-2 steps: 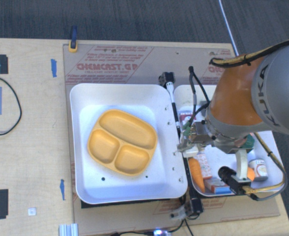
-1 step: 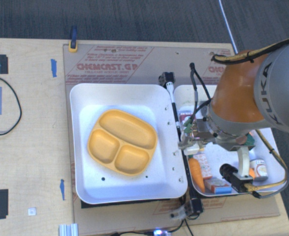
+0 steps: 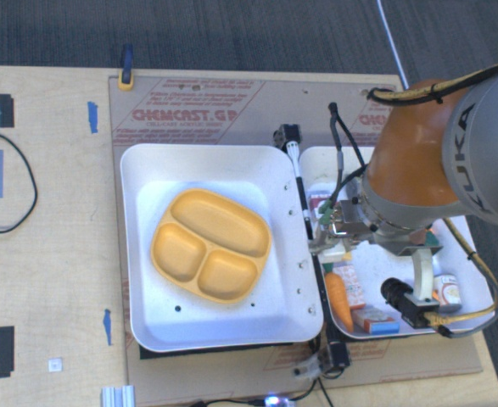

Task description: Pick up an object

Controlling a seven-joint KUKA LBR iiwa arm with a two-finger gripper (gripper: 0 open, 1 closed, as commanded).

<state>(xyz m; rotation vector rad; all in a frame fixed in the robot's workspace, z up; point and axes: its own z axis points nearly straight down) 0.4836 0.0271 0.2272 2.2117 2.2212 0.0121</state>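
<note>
The bench (image 3: pixel 53 253) carries two white bins side by side. The left bin (image 3: pixel 138 176) holds one thing, a yellow plate (image 3: pixel 210 244) with three compartments. It lies flat near the middle of the bin, a little turned, and it touches none of the walls.

The arm (image 3: pixel 418 155) comes in from the right and hangs over the right bin (image 3: pixel 321 164), so its orange band covers a big part of this bin. The gripper (image 3: pixel 342 225) is low at the left side of the right bin, close to the wall that the two bins share. The wrist hides its tip (only some metal parts show from under the band). For this reason one cannot tell whether the gripper is open or closed, or whether it has hold of anything.

The things that can be picked lie mostly in the front part of the right bin. A carrot (image 3: pixel 338 299) lies along the left wall, just in front of the gripper. Beside the carrot, to its right, a small red box (image 3: pixel 374 319) rests near the front wall. A small white jar (image 3: pixel 446 291) with an orange label stands further right, well apart from the carrot.
</note>
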